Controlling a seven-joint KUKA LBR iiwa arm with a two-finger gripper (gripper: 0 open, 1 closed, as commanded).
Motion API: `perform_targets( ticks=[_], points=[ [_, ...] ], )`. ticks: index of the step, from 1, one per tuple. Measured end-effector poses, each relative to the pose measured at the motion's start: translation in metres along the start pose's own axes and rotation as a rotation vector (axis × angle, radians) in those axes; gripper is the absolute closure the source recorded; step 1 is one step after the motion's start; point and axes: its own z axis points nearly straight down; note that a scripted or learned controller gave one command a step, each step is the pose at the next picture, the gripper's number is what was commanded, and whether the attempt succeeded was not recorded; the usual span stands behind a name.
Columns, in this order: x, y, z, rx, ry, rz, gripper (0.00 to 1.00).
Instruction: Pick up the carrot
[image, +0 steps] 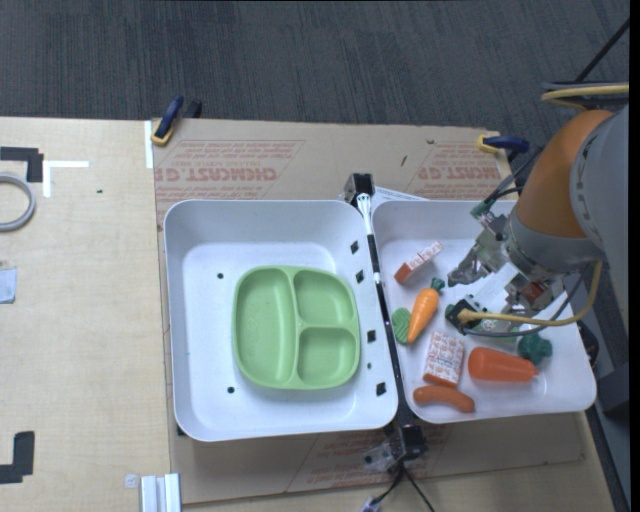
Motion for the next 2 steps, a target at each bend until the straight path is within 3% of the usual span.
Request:
perform_targets(
  ticks=[1,2],
  points=[
    [0.03,-0.047,-0.002,0.0,0.001,0.205,0.0],
    [0.06,-0.047,0.0,0.0,0.0,0.181,0.0]
  ],
)
